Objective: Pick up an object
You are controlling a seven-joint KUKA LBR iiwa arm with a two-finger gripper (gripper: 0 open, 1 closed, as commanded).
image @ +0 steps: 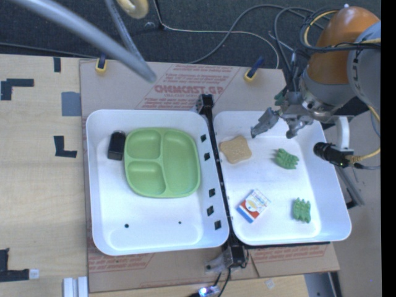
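Fingers spread wide and holding nothing, gripper (276,124) hangs over the right bin's (331,193) upper edge; toast slice (235,149) lies just below-left, green toys further down the frame.

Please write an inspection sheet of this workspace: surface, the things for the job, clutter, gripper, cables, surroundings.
Surface: two shallow white bins, left bin and right bin, side by side on a cardboard sheet.
Job's things: in the right bin, a tan toast slice, two green toys and a small printed box. In the left bin, a green divided plate and a black block beside it.
Clutter: nothing seen.
Gripper: gripper open above the right bin's far edge, holding nothing.
Cables: thin cables behind the bins.
Surroundings: wooden bench with black tape marks.
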